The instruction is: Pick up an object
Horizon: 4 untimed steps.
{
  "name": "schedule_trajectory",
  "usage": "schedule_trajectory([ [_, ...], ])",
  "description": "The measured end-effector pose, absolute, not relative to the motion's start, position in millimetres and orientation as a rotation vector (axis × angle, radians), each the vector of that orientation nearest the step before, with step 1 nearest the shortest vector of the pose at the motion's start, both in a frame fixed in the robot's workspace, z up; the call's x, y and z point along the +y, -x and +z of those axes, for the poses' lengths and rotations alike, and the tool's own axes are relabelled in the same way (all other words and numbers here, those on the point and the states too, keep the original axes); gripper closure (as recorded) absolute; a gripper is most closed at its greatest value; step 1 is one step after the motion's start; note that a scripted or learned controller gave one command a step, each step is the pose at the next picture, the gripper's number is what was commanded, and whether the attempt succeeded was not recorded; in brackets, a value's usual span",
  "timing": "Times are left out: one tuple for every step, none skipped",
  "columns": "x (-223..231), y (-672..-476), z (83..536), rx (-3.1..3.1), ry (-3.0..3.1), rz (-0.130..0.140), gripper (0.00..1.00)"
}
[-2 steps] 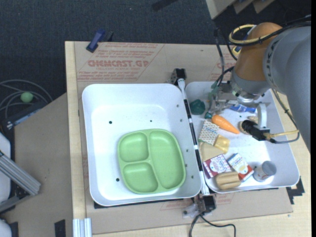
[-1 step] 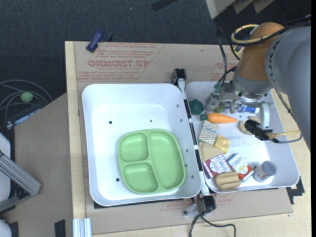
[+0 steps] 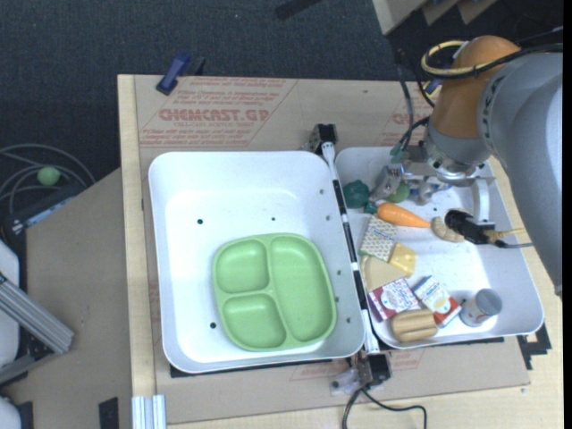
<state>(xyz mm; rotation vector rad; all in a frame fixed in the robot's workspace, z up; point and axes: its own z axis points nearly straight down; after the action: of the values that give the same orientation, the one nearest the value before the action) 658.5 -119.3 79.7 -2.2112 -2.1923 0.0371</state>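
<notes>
Nearest, right of the green plate's [image 3: 271, 290] near corner and over in the right bin [image 3: 527, 315]: bread roll [image 3: 414, 325], touching a red-and-white carton [image 3: 391, 298]. Farther right of the plate, small grey can [image 3: 483, 306], apart from the rest. Level with the plate's far edge, just right of it: yellow wedge [image 3: 402, 259] and checked wafer [image 3: 379, 238], touching. Beyond the plate's far-right corner: carrot [image 3: 402, 214], lying flat and crosswise, wafer just beside its thick end, otherwise clear all round. Farther again from the plate, gripper [image 3: 402, 184] hanging just beyond the carrot; open or closed, cannot tell; nothing seen held. Carrot taken as the likeliest pick, being closest under the tool. Judged light, stiff, smooth, probably toy plastic; tapered and round, so apt to roll or squirt toward the thin end. Best gripped across the thick middle, square to its length, coming straight down.
</notes>
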Motion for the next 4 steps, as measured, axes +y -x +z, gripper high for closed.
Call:
schedule_trajectory([
  [-116.8,-658.3,79.6,-2.193,2.212,0.040,0.00],
  [-102.9,-550.9,84.0,-2.218,2.222,0.002,0.00],
  [-101.8,-517.1,84.3,-2.220,2.221,0.001,0.00],
  [-120.9,-601.5,102.9,-2.223,2.223,-0.002,0.00],
])
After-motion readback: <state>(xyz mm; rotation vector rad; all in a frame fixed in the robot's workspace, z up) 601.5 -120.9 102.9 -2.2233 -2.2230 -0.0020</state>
